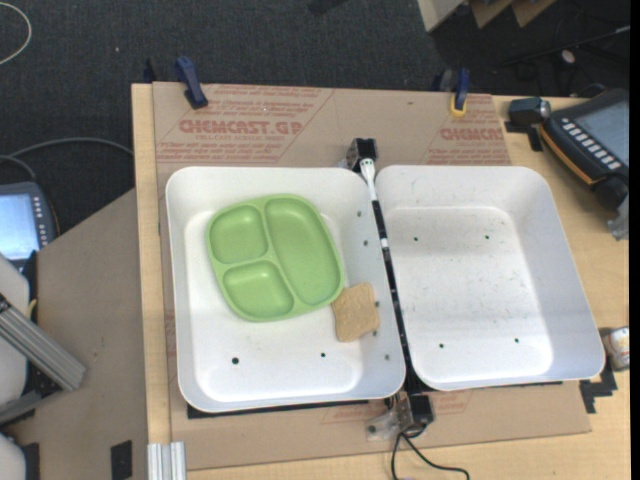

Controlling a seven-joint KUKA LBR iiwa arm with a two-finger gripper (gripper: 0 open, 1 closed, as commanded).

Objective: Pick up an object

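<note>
1. a green, three-compartment plastic plate (275, 258) is laid in the shallow white bin (200, 373) at the view's left.
2. a tan, flat, squarish piece (355, 313) is set touching the plate's lower right edge.
3. both bins are carried by a cardboard-covered table (250, 123).

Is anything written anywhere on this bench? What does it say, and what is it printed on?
"CHEMCAST GP": red print, twice on the brown board under the bins, clearest behind the left bin; the copy behind the right bin is partly covered.
Smaller red lines around those words: too blurred to read.
Handheld screen device at the right: its markings are too small to read.
Green divided plate and tan sponge: no text.
</note>
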